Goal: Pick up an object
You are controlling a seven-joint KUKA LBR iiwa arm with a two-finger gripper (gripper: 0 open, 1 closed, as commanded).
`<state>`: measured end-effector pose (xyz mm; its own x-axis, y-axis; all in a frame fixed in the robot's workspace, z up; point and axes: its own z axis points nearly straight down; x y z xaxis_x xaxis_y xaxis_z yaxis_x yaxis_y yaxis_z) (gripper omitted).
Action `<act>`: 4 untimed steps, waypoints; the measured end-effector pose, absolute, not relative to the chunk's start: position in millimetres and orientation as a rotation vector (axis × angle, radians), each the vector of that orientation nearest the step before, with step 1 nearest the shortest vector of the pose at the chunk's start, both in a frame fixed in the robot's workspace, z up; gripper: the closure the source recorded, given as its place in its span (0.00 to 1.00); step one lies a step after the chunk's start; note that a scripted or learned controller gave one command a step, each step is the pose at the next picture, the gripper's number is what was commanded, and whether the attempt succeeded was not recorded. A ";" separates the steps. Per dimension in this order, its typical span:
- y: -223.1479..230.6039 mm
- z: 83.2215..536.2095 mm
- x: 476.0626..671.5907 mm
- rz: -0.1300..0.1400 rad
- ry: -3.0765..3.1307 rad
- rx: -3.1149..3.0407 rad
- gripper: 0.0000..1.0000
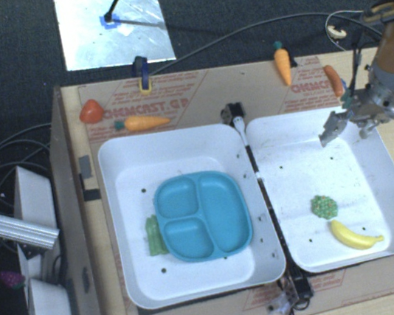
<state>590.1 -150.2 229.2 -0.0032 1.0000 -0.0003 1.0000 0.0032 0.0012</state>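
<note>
A: Gripper [347, 124] position?
B: Over right bin [391, 158], upper right part, well apart from contents. Jaws spread, nothing between.
A: Right bin contents?
B: Banana [355, 235] near front edge; broccoli [324, 206] just beside it, up and left.
A: Left bin [126, 202]?
B: Blue tray [202, 215] in middle; green piece [153, 236] touching its left side.
A: Surface behind bins?
B: Carrot [283, 64], second carrot [146, 122], tomato [91, 112].
</note>
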 end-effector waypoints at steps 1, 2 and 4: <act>-143.0 127.3 545.9 -0.001 2.223 2.221 0.00; -114.0 89.6 520.8 0.003 2.220 2.218 0.00; -113.9 99.4 521.1 0.004 2.220 2.218 0.00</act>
